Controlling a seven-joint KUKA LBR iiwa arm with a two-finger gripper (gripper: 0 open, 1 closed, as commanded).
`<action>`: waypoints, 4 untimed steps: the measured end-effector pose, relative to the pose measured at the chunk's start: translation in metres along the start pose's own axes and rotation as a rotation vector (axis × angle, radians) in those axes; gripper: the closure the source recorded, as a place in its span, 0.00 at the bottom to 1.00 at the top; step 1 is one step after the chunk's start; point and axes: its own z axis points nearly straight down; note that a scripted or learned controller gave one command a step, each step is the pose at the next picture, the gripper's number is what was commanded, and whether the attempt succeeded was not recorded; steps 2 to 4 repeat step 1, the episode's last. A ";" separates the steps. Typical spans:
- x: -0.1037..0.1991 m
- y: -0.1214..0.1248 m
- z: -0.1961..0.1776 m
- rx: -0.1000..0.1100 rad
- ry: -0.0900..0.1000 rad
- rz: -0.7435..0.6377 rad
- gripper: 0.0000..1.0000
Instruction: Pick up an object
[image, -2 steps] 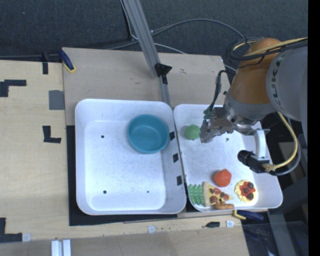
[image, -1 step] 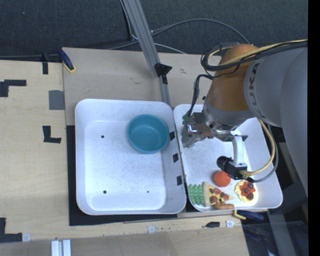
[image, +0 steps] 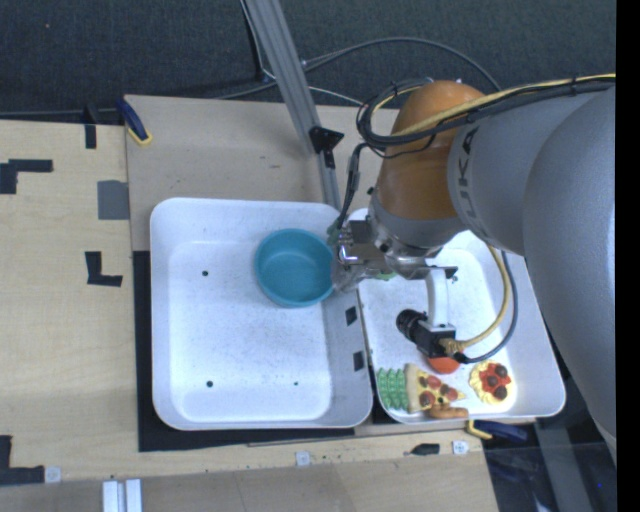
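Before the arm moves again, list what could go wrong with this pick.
1. The blue bowl sits in the left bin close to its right wall, beside the wrist. A nudge might push it away rather than lift it.
2. The yellow cable loops low over the right bin and could snag on the small toys in its near corner.
3. The arm's bulk hides the pincer's area, so any grasp is hard to confirm.

Arm covers much of right bin. Gripper fingers hidden under wrist. Small toy food (maybe pizza) too blurry to name.
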 end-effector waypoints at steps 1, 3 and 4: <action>0.042 -0.016 0.000 0.001 0.000 0.000 1.00; 0.042 -0.016 0.000 0.001 0.000 0.000 1.00; 0.042 -0.016 0.000 0.001 0.000 0.000 1.00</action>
